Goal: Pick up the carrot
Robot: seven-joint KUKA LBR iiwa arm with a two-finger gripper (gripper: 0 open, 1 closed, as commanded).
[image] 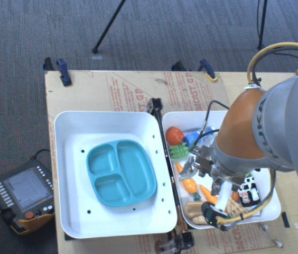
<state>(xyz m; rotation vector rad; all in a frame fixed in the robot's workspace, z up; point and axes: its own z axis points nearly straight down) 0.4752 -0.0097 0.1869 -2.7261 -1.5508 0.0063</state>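
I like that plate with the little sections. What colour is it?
The plate is light blue, turquoise-like. The camera view shows it in the left bin.

"kuka" runs in grey letters down the orange band of the arm, just above the jaws. red printing shows on the cardboard sheet beyond the bins, well away from the jaws, upside down and too blurred to read.
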